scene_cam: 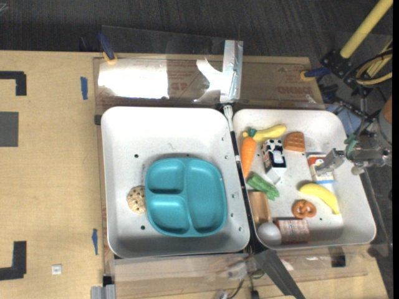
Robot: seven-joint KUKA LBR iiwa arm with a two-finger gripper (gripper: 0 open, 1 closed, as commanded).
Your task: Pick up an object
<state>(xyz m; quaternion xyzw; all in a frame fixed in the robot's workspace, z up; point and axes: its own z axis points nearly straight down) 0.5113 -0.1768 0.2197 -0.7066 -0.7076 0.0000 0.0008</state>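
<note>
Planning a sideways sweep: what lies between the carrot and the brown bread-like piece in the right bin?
In the camera view, a small black-and-white cow-like toy lies between the carrot and the brown bread-like piece.

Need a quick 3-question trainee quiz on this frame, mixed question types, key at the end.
1. True or false: the teal divided plate lies in the left bin, with a cookie beside it.
2. Multiple choice: which thing lies against the left wall of the right bin? A) the carrot B) the banana C) the pretzel
3. Fill in: the gripper is over the ___ bin, near its right side.

Key: 1 true; 2 A; 3 right.
</note>
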